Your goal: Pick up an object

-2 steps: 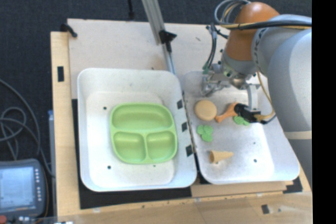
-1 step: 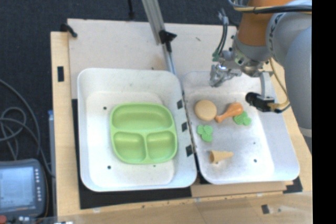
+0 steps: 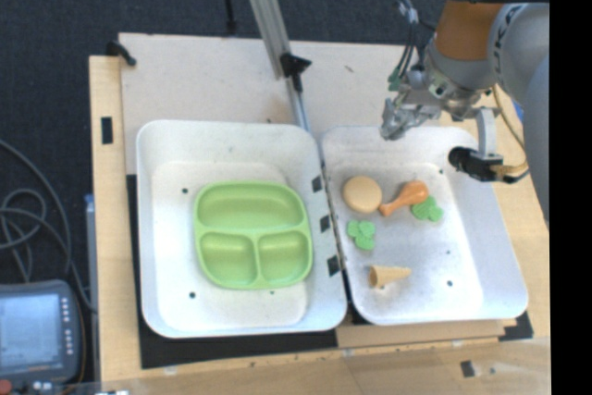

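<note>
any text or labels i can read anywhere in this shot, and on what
None can be read.
The grey device at the lower left has a screen and small buttons; any marks there are too small and blurred to read.
The green tray, the toys and both bins carry no print.

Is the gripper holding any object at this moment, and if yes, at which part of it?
Nothing is held. The gripper hangs over the far rim of the right bin, apart from the toys lying on the bin floor.

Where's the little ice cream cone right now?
The ice cream cone lies on its side in the right bin, near its front, below the green broccoli piece and the round bun.
</note>
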Robot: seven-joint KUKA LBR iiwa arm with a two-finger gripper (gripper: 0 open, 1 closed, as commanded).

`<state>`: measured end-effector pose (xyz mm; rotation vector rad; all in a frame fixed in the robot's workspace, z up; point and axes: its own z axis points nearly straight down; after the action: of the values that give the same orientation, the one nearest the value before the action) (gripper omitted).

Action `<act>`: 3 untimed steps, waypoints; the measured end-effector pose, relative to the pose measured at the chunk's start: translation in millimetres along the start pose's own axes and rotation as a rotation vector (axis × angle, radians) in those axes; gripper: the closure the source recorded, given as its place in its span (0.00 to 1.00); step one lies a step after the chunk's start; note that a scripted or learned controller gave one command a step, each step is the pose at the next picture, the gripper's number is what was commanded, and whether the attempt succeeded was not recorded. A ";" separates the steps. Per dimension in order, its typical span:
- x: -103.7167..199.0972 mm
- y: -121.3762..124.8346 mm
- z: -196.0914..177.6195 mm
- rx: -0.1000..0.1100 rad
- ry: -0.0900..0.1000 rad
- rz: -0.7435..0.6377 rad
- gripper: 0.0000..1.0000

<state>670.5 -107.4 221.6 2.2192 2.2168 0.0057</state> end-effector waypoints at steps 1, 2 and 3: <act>-1.5 1.5 -44.9 -0.001 0.000 -0.003 1.00; 52.6 -10.1 -33.1 0.007 0.001 -0.007 1.00; 113.4 -15.9 -25.0 0.006 0.001 -0.008 1.00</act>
<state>654.5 5.9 246.3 2.2139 2.2298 0.0002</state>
